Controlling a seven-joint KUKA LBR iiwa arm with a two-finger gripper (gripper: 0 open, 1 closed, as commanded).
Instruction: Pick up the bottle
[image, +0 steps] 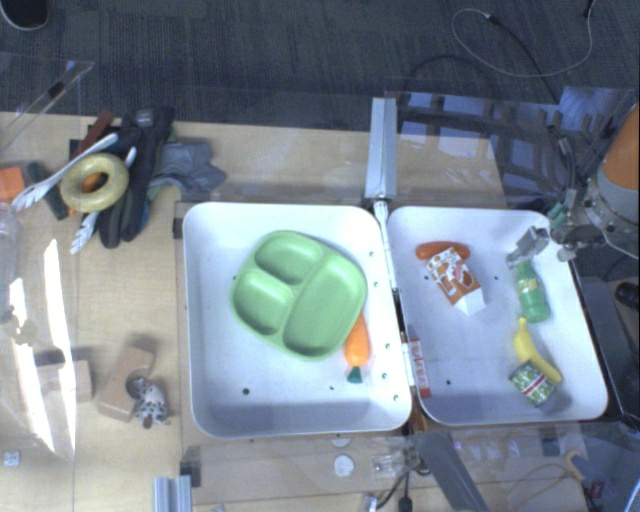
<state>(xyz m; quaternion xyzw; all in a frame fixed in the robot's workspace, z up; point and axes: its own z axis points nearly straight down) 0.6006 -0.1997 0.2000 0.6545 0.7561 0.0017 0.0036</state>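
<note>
Fingers (545, 243): grey metal, at the right bin's (600, 400) far right edge; apart or together — cannot tell. Bottle (531, 296): green translucent plastic, slim cylinder, lying flat on the smooth white bin floor just below the fingers, cap end toward them; contact unclear. Below the bottle: curved yellow banana (530, 346), then a small green can (533, 383). Left of the fingers: orange-and-white carton (455, 277). Left bin (200, 380): glossy green compartment plate (299, 293), orange carrot (356, 349) beside it.
</note>
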